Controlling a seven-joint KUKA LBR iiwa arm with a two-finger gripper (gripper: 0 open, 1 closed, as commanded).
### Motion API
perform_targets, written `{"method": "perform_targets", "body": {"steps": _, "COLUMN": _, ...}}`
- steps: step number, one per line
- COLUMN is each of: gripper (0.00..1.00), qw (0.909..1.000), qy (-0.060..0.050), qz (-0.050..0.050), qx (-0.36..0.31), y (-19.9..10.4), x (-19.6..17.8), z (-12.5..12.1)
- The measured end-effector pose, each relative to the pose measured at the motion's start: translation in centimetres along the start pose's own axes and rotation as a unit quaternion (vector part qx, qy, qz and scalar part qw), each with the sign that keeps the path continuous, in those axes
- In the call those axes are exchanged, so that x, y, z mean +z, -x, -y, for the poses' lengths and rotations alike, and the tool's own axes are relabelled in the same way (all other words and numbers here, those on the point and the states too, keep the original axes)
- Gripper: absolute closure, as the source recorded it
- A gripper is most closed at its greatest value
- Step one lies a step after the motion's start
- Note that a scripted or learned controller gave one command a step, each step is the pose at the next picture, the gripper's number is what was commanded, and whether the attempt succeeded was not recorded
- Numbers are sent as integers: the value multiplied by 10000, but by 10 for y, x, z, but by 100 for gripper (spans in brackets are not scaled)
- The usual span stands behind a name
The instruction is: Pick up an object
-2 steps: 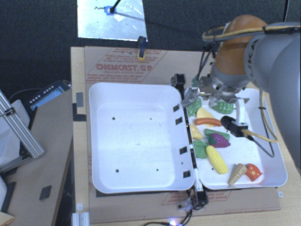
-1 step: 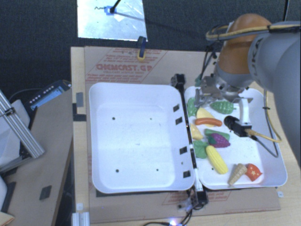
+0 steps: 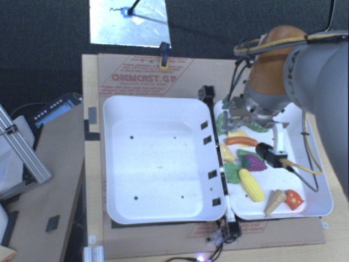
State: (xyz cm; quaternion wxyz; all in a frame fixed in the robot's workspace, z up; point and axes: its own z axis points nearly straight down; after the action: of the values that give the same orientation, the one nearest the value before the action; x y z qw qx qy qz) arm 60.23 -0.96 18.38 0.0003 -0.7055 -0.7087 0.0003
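Down at the near rim of the right-hand shallow white plastic bin (image 3: 320, 205), a cream-coloured toy ice-cream cone (image 3: 274, 201) and a small red plastic fruit (image 3: 294, 199) are lying side by side, well apart from the action. Moving up, a yellow plastic corn cob (image 3: 251, 183) is lying at a slant just beside a green plastic lump (image 3: 232, 172), and a purple plastic bunch of grapes (image 3: 252, 161) is sitting just beyond them.

Next comes the likely target: an orange sausage-shaped plastic toy (image 3: 241, 141) is lying crosswise (a kinder pick, I'd judge, than the crowded pile nearer us). For a clean grab the pincer should be coming straight down over the middle of the orange toy. It should be closing across the short width and keeping clear of the grapes and the small yellow plastic piece (image 3: 226, 153) by the toy's left end.

The pincer (image 3: 239, 118) is hanging low over the far part of the bin, above a green leafy plastic piece (image 3: 257, 127). I cannot tell whether it is spread or pressed together, because the grey wrist is covering it. So the orange toy is lying just on the near side of the pincer, close but apart.
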Motion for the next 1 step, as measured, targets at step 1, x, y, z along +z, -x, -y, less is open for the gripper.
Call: {"method": "perform_targets", "body": {"steps": 1, "gripper": 100, "qw": 10000, "qy": 25, "qz": 14, "qx": 39, "y": 69, "x": -1, "z": -19}}
